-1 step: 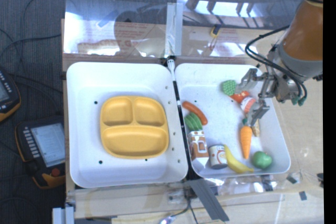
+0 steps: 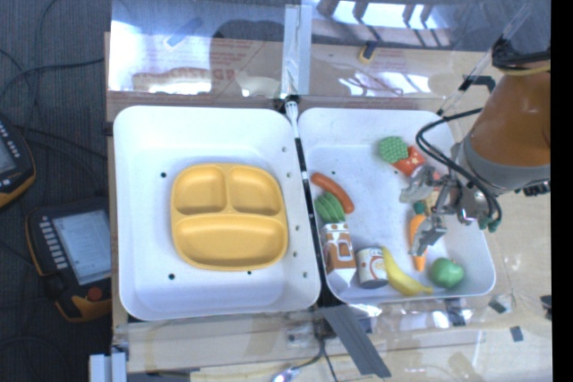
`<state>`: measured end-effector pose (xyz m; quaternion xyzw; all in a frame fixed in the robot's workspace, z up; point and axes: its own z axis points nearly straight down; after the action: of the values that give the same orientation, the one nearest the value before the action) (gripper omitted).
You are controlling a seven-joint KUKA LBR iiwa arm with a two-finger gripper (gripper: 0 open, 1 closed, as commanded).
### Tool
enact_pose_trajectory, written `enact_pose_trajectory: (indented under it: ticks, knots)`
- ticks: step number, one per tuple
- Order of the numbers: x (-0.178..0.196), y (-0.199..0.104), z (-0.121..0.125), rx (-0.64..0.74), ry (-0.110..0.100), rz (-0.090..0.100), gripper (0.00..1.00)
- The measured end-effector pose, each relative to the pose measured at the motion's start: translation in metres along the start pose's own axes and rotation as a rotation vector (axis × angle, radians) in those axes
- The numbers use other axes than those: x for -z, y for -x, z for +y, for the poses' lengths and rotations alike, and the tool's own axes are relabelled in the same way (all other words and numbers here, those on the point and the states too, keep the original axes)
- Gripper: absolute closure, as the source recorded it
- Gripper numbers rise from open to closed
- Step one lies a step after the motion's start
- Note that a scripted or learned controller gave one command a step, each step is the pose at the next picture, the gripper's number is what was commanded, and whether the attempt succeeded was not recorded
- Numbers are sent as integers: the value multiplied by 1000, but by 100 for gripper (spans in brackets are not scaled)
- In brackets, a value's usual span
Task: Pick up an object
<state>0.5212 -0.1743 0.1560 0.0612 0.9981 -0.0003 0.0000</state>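
Observation:
The right bin (image 2: 358, 125) holds several toy foods. My gripper (image 2: 426, 215) hangs low over its right half and is open, one grey finger (image 2: 417, 191) toward the back and the other toward the front. An orange carrot (image 2: 415, 233) lies right at the gripper's left side, partly hidden by it; contact cannot be made out. Behind it are a green bumpy vegetable (image 2: 391, 148) and a red piece (image 2: 411, 162). In front lie a green apple (image 2: 446, 272) and a yellow banana (image 2: 402, 276).
Along the right bin's left side are a red sausage (image 2: 332, 191), a green cucumber (image 2: 329, 208), a small carton (image 2: 337, 248) and a can (image 2: 370, 267). The left bin (image 2: 143, 139) holds a yellow divided plate (image 2: 230, 216). Cables loop from the arm's wrist over the bin's right rim.

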Motion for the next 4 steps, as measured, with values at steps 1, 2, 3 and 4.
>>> enact_pose_trajectory:
  ticks: [1,2,3,4]
  knots:
    - [-66,17,-18,-145,1,-8,0]
    - [-54,20,-18,-143,-4,-17,100]
    - [-62,-8,-16,207,-6,-27,100]
    - [-64,-10,-16,207,-5,-20,0]
